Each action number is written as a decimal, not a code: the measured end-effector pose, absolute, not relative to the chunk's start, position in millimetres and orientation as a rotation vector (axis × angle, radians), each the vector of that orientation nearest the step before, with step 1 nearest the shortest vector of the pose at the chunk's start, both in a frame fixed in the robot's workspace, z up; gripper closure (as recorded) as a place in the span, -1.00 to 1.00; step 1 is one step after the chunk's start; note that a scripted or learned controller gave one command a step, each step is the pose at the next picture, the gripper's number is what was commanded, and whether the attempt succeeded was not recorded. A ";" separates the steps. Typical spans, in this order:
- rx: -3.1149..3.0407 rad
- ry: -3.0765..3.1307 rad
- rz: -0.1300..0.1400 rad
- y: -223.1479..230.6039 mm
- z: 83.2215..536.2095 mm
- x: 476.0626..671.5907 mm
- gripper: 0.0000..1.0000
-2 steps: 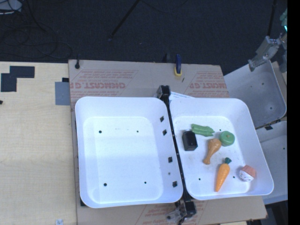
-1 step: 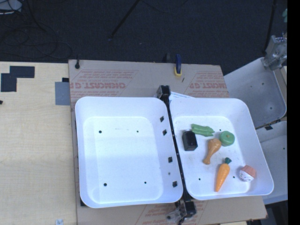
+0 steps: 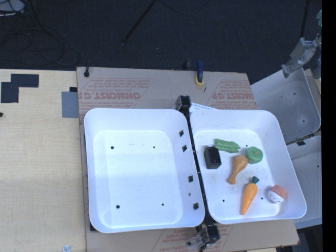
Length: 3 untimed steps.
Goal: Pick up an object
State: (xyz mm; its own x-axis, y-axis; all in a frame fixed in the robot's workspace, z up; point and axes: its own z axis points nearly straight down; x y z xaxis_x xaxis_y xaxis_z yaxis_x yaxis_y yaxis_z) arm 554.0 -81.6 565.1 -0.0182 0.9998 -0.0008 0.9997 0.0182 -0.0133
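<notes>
Pincer: I make out the grey gripper (image 3: 300, 58) at the far upper right edge, well apart from both bins; I cannot tell whether it is wide or narrow.
Nearest bin: the right bin (image 3: 273, 121) holds all the pickable things.
Upper cluster: I see a green pod (image 3: 227, 145) just beside a green round piece (image 3: 254, 155) and a black block (image 3: 212, 157).
Middle: a tan drumstick (image 3: 237, 169) lies tilted below the pod.
Lower: an orange carrot (image 3: 249, 195) near a white and pink ball (image 3: 276, 193).
Further out: the left bin (image 3: 97, 140), touching the right one.
Underneath: cardboard sheet (image 3: 131, 91).
</notes>
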 end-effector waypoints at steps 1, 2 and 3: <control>-2.188 -2.240 0.019 -80.8 574.7 554.7 1.00; -2.186 -2.240 0.019 -80.8 574.4 554.6 -1.00; -2.180 -2.244 0.023 -79.9 583.8 555.3 1.00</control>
